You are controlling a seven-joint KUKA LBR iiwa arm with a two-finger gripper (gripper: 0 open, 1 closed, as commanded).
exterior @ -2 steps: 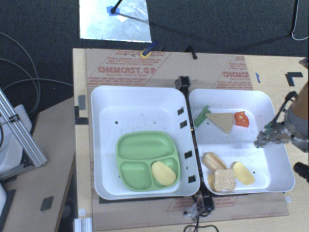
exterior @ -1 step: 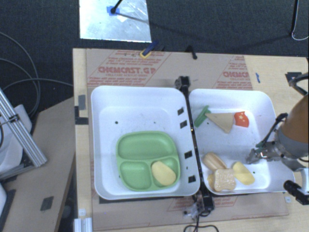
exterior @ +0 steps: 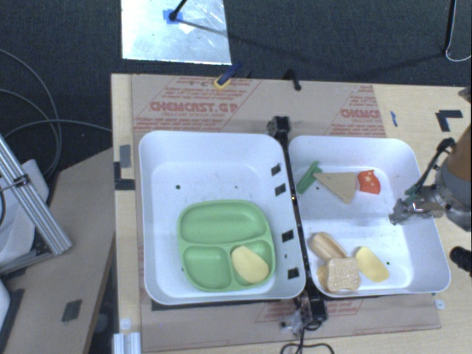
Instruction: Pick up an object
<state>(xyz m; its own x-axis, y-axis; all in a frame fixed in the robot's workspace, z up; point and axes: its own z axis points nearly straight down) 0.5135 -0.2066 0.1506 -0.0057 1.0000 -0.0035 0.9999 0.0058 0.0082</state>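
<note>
The right bin (exterior: 383,150) holds several toy foods. A green stick (exterior: 305,178) lies beside a tan wedge (exterior: 338,185), with a small red piece (exterior: 369,182) just right of the wedge. Near the bin's front lie a tan bun (exterior: 327,245), a square slice of bread (exterior: 343,275) and a yellow piece (exterior: 372,264). My gripper (exterior: 402,213) hangs over the right side of this bin, to the right of the red piece and above the yellow one, touching none of them. Nothing is visibly held in it.
The left bin (exterior: 169,161) contains a green divided plate (exterior: 221,223) with a yellow piece (exterior: 250,264) in its front right compartment. A black divider (exterior: 289,198) joins the two bins. A silver sheet (exterior: 175,21) lies on the floor beyond the bench.
</note>
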